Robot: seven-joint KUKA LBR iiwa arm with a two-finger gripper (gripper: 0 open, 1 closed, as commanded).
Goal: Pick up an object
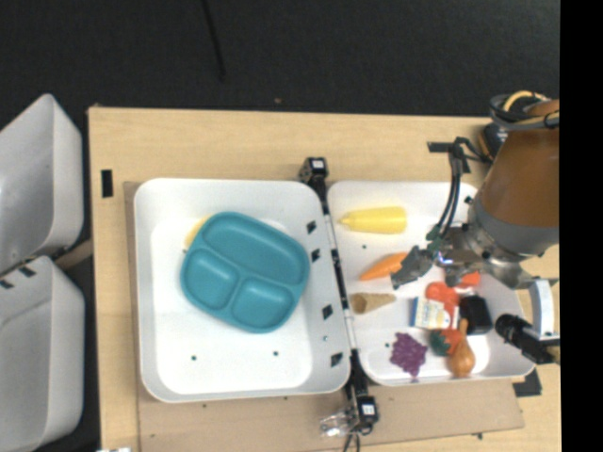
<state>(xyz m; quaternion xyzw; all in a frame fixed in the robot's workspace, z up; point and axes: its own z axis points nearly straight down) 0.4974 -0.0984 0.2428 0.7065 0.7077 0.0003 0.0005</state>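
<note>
In the right bin, purple grapes lie nearest me, then a cone and a carrot. The claw hangs over the carrot's end; I cannot tell its grip. A yellow corn lies farthest back.

yellow item mostly under teal plate

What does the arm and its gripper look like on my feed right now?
The arm is a bulky rounded body, orange on top with a grey section below. A thin black cable loops along its left side. The gripper is a dark grey, angular metal part with small blue and red bits near the wrist.
</note>
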